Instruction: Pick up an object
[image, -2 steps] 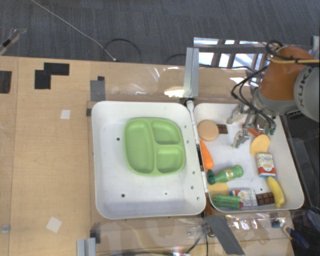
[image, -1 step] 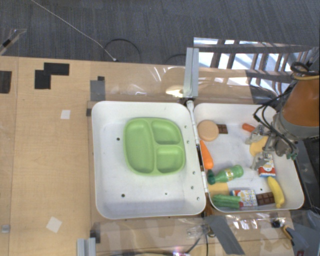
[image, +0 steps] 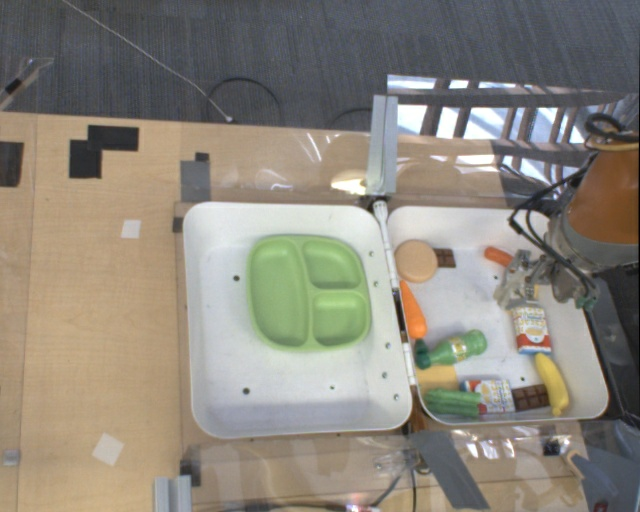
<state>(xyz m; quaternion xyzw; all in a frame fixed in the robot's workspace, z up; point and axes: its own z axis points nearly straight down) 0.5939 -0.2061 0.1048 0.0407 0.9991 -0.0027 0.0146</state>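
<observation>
At the near edge of the right bin, a dark green cucumber-like piece lies beside a small red-and-white packet and a brown chocolate bar, with a yellow banana angled toward the bin's right wall. Just behind them sit a pale yellow block and a green bottle lying on its side with a yellow label. An orange carrot rests along the divider between the two bins. To the right, a small white bottle with an orange label lies directly below the gripper, which hovers low over the bin's right half; whether its fingers are spread or closed cannot be told, and nothing is seen between them. Farther back, a round tan disc sits next to a small dark brown square, and a short orange piece lies near the gripper. The grey arm with its orange band enters from the right, black cables looping off it. In the left bin, a light green divided plate rests near the centre. Both bins sit on the pale wooden worktop, which carries black markers at its far left.
</observation>
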